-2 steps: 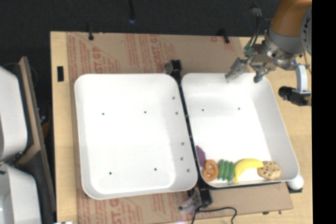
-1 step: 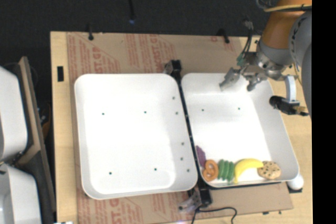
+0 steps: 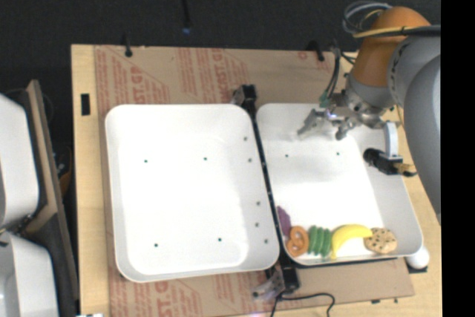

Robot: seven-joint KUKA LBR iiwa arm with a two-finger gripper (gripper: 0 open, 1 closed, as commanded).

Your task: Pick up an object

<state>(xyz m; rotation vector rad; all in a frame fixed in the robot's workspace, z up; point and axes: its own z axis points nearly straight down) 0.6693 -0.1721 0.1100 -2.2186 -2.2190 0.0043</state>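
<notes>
Claw (image 3: 323, 126) spread open, gripping nothing, over right bin (image 3: 326, 174) far end. Pretzel (image 3: 297, 240), banana (image 3: 349, 237), cookie (image 3: 381, 240) along near wall.

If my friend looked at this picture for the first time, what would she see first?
Probably the two big white bins side by side, the left bin and the right bin. Next, the colourful row of small things along the right bin's near edge: a pretzel, a green piece, a yellow banana and a cookie. Then the grey and orange arm with its gripper over the right bin's far end.
</notes>
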